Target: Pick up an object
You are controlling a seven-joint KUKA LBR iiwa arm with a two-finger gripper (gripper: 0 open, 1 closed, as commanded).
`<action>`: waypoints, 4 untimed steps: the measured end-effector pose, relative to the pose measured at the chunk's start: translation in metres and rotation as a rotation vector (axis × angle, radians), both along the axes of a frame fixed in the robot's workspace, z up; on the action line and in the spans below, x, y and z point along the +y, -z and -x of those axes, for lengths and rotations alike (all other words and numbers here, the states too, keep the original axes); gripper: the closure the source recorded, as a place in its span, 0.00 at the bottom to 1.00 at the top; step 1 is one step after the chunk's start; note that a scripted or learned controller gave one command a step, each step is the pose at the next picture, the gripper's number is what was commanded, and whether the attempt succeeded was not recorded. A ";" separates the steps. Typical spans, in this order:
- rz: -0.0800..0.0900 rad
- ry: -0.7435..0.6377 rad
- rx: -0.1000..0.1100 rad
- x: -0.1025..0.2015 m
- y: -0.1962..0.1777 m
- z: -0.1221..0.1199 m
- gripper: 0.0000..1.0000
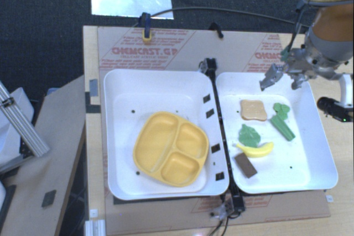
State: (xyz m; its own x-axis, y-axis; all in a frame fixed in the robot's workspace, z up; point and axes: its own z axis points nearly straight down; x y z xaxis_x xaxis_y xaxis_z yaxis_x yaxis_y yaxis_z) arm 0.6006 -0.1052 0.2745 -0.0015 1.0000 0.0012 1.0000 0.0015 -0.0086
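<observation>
The right bin (315, 174) holds a toast slice (253, 110), a green broccoli piece (282, 120), a green leafy piece (249, 135), a yellow banana (255, 149) and a brown block (245, 165). My gripper (283, 79) hangs above the bin's far edge, up and to the right of the toast. Its two fingers are spread apart with nothing between them.
The left bin (121, 96) holds a yellow divided tray (171, 148). A black clamp strip (217, 124) runs between the two bins. A cable (221, 11) arcs over the bench's back. The arm's body (332, 14) fills the upper right.
</observation>
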 end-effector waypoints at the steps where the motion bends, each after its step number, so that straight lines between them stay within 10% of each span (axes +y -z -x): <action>1: 0.001 -0.002 -0.010 0.000 -0.006 -0.002 0.00; 4: 0.001 0.001 -0.007 -0.002 0.145 -0.008 0.00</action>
State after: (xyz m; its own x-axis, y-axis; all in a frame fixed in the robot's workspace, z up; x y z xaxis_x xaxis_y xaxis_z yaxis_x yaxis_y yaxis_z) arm 0.6082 -0.1069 0.1297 -0.0009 1.0000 0.0001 1.0000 0.0009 -0.0018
